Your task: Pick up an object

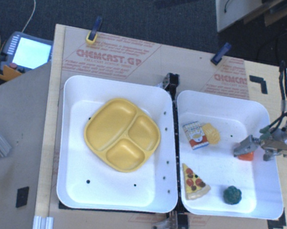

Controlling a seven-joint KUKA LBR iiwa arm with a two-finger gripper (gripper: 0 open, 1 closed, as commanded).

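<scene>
Camera view, starting at the near edge of the bench: the right bin holds a toy pizza slice against its near-left wall, and a small dark green lump, perhaps toy broccoli, lies apart from it toward the near-right corner. Beside it, the left bin carries a yellow divided plate set askew near its middle, with bare white floor around it.

Further back in the right bin, the gripper reaches in from the right at the end of the grey arm. A small orange-red piece sits right at its tip, touching or just under it. I cannot tell whether the pincer is open or closed, nor whether the piece is actually caught, since the grey tip hides the contact.

Beyond that, toward the bin's far-left part, a small red and white carton lies on its side, touching a pale round cracker-like toy.

By my reading, the step in hand is the grasp itself, on the orange-red piece. The next move calls for a firm closure on it and then a straight lift clear of the bin floor; the piece is small and low, so it could easily slip out
</scene>
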